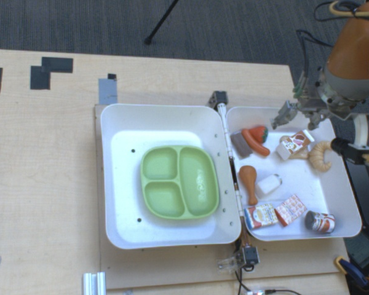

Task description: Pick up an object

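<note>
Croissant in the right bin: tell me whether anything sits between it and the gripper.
Nothing visible blocks it. The gripper hovers over the right bin's far edge, and the croissant lies just nearer the camera with open white floor between them. The small carton lies beside the croissant, very close, which could crowd a grasp.

No lettering is showing clearly enough to read. Printed labels are lying in the right bin (350,209): a red-and-white carton (294,145) just left of the croissant (320,155), two flat red-and-white packets (275,214) below the croissant, and a small can (320,222) right of those packets. Each one's print is blurring into patches of colour; no word, brand or number is coming through.
</note>
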